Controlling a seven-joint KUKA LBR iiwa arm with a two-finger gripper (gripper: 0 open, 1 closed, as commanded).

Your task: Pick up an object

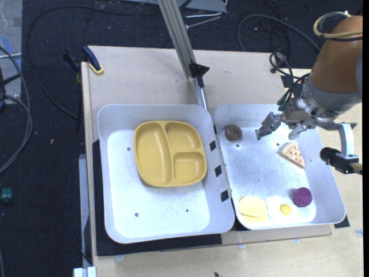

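We see the pincer (281, 126) hanging over the far side of the right bin (323, 212) with its two fingers apart and nothing between them, which we read as a pose ready to descend. The pizza slice (292, 154) lies just beside and below it, the brown ball (233, 133) off toward the divided yellow tray (170, 153) in the left bin (115, 212), while the purple ball (302, 197) and fried egg (282, 208) sit well apart at the near edge.

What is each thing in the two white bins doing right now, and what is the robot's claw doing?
Yellow divided plate: flat in the left bin, nothing in its compartments.
Brown ball: lying loose in the right bin.
Pizza slice: lying flat.
Purple ball: lying loose.
Fried egg: lying flat.
Pale yellow disc: lying flat.
Gripper: open, above the right bin, holding nothing.
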